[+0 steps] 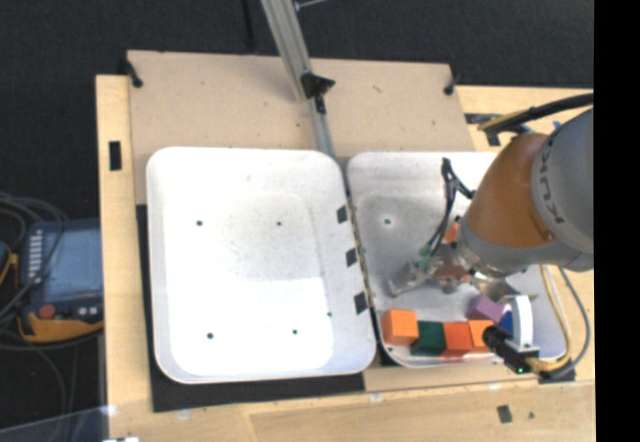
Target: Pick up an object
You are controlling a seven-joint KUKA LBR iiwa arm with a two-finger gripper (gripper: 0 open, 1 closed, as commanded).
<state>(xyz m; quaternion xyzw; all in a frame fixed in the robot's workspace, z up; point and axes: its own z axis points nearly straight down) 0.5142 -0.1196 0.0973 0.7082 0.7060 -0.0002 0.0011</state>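
Note:
My gripper (pixel 425 273) hangs low over the middle of the right bin (pixel 385 192), under the grey arm with its orange band (pixel 500 200). Along the bin's near edge lies a row of small things: an orange block (pixel 402 325), a dark green block (pixel 431 337) and a second orange block (pixel 459 335). A purple piece (pixel 487 308) and a blue and white object (pixel 520 320) lie to their right, partly under the arm. The gripper is just behind the first orange block. I see nothing held in it.
The left bin (pixel 250 260) lies beside the right one, with a raised divider (pixel 352 250) between them. A slanted metal rail (pixel 285 25) rises behind the bins. A handheld controller with cables (pixel 55 280) lies off the bench at the left.

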